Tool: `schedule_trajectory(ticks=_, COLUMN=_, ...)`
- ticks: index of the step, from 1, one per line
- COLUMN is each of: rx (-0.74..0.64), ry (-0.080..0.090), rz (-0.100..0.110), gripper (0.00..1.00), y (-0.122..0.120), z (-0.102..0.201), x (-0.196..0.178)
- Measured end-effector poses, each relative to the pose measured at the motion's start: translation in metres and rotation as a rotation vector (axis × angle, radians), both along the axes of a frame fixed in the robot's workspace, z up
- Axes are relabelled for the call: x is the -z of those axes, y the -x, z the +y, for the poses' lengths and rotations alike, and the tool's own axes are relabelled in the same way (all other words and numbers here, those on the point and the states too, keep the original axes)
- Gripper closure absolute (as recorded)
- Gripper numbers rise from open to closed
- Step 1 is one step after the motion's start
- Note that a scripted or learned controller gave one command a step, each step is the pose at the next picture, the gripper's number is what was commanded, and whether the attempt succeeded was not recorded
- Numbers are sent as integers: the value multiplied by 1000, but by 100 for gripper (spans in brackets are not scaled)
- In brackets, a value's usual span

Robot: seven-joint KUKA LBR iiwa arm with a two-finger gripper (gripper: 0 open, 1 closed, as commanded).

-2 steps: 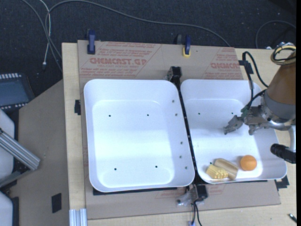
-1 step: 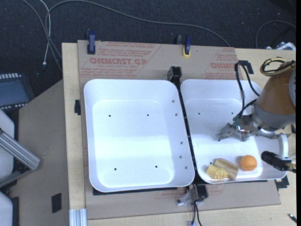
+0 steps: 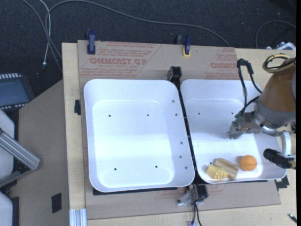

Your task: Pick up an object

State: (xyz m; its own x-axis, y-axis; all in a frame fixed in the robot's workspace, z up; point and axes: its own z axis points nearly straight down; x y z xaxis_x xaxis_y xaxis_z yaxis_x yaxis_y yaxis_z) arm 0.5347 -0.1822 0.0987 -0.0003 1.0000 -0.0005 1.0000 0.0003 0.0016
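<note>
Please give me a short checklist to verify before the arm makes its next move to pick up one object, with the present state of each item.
1. Objects are available in the right bin: ok. An orange ball, a tan piece and a yellow corn-like piece lie near its front edge.
2. The tool is over the right bin: ok.
3. The tool is above an object: not ok. It is over bare bin floor, behind the three objects.
4. The tool carries nothing: cannot tell, it is too small and blurred.
5. The ball lies apart from the other objects: ok.
6. The tan piece lies apart from the corn-like piece: not ok, they touch.
</note>
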Motion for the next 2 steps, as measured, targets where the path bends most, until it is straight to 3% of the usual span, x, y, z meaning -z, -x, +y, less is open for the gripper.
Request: schedule_trajectory(ticks=2, rx=0, ry=1, rz=-3, gripper=100, y=5, z=5, x=-92)
